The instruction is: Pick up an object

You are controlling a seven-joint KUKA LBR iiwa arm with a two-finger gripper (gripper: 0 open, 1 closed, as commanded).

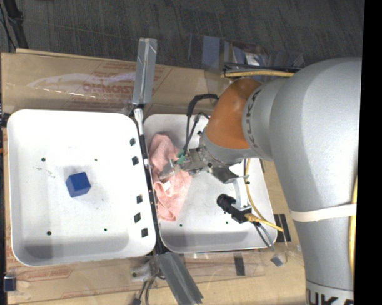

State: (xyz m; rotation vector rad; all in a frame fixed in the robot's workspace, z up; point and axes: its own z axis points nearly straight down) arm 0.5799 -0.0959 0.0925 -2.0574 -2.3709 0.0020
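A pink cloth [167, 177] lies crumpled along the left side of the right bin [200, 240]. My gripper [176, 165] is low over the middle of that cloth, reaching in from the right, and its tips seem to touch the fabric. A blue cube [78, 183] sits alone in the left bin [63, 238], well away from the gripper.
The grey arm with its orange band [233, 116] covers the upper right of the right bin. A black cable fitting with a yellow wire [236, 208] hangs over that bin's floor. A divider with black clips [142, 178] separates the bins.
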